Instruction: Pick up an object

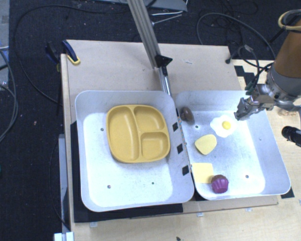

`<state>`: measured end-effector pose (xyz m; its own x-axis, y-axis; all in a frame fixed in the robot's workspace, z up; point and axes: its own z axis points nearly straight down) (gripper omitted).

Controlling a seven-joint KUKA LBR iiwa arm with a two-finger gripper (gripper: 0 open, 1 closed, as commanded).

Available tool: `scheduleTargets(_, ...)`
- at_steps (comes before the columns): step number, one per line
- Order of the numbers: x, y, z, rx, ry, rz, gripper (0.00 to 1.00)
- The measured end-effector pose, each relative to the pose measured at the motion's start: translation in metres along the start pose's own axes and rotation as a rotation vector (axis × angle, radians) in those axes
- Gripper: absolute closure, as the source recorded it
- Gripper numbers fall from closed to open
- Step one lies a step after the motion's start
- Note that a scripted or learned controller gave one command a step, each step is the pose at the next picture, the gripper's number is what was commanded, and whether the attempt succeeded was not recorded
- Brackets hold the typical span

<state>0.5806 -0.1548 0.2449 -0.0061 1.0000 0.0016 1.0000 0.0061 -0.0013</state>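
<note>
Purple toy (pixel 219 184) lies low in the right bin (pixel 271 154); fingers (pixel 242 112) hover, their spread unclear.

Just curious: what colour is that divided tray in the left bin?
Yellow: the divided tray shows plainly in the camera view.

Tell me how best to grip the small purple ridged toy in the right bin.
Grip the small purple ridged toy across its rounded middle, coming straight down from above. It sits as a compact lump near the right white bin's front; the pale yellow square slice touches its upper left, so close the gripper along the other axis.
</note>
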Motion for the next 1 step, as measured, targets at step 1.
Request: scheduleTargets(1, 0.0552, -0.0194, -0.0026, 0.0, 0.0, -0.002, 1.0)
